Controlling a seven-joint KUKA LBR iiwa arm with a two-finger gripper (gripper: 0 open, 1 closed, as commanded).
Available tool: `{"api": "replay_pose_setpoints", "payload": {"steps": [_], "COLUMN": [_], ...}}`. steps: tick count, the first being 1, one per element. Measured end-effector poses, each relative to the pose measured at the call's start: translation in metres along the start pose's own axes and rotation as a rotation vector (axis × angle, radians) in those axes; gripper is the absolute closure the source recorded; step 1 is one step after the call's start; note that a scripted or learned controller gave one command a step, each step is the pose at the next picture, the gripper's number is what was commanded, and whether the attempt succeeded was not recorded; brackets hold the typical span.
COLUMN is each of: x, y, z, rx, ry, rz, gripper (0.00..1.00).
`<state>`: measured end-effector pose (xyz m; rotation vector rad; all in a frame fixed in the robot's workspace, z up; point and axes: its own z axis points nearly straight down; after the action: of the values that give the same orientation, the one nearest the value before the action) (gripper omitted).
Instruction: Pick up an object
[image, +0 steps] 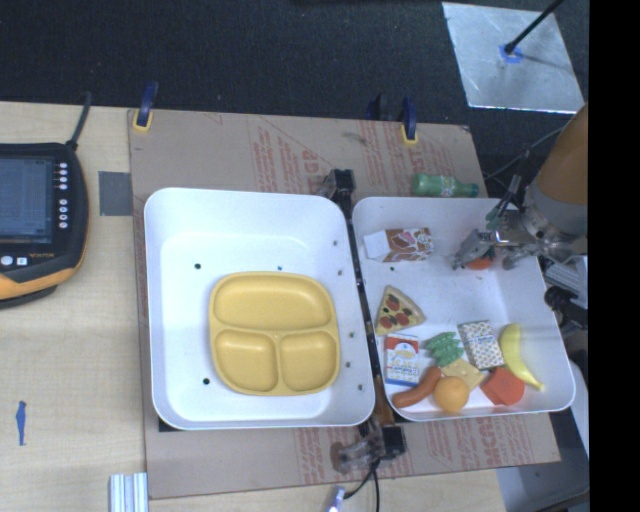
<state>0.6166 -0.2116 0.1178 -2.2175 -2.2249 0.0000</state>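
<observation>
— Where is your tool right now?

— My tool (484, 252) sits low in the right bin (530, 300), at its far right part, with my grey arm (560, 200) coming in from the right. The fingers (468, 252) are spread apart, and a small red-orange piece (481, 264) lies right under them, touching or nearly so. I cannot tell that it is gripped; it looks to lie on the bin floor

— What else lies near the tool?

— Just to the tool's left is a white card with a pizza picture (398, 243). Nearer the camera and to the left lies a pizza slice (398, 310). Well apart from the tool, at the near edge of the same bin, sits a huddle: a red and white carton (402, 360), a green vegetable (442, 346), a checked packet (481, 343), a banana (518, 355), an orange (451, 395), a sausage (415, 389) and a red tomato-like piece (503, 387)

— And beyond that bin?

— Far to the tool's left the left bin (175, 300) holds a yellow divided tray (273, 332). A green bottle (444, 185) lies on the desk just behind the right bin
</observation>
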Motion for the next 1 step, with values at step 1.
{"api": "replay_pose_setpoints", "payload": {"steps": [1], "x": [-0.0004], "y": [0.0396], "z": [0.0260], "rx": [0.002], "ry": [0.001], "rz": [0.000], "gripper": [0.00]}}
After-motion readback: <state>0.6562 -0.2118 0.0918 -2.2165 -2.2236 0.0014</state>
